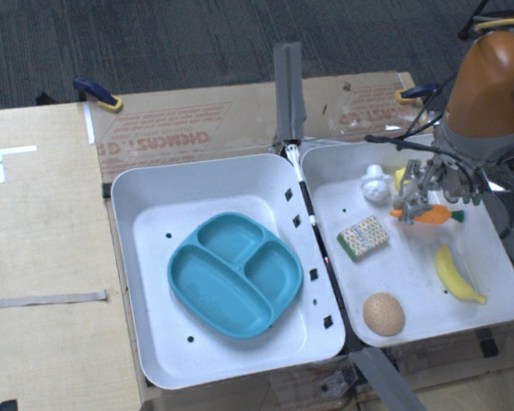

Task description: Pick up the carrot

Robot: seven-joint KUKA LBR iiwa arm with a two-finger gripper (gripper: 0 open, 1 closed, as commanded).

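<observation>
- Nearest, in the right bin (493, 310), a tan egg-like ball (383, 314) sits at six o'clock, a banana (455, 276) at four.
- A speckled sponge block (364, 237) lies left of middle.
- The carrot (428, 216) lies at two o'clock, green end pointing right.
- The gripper (415, 201) sits right over the carrot's left end; how its claw stands I cannot tell.
- A white object (375, 184) lies at twelve.
- The left bin (146, 288) holds a blue divided plate (236, 274).
</observation>
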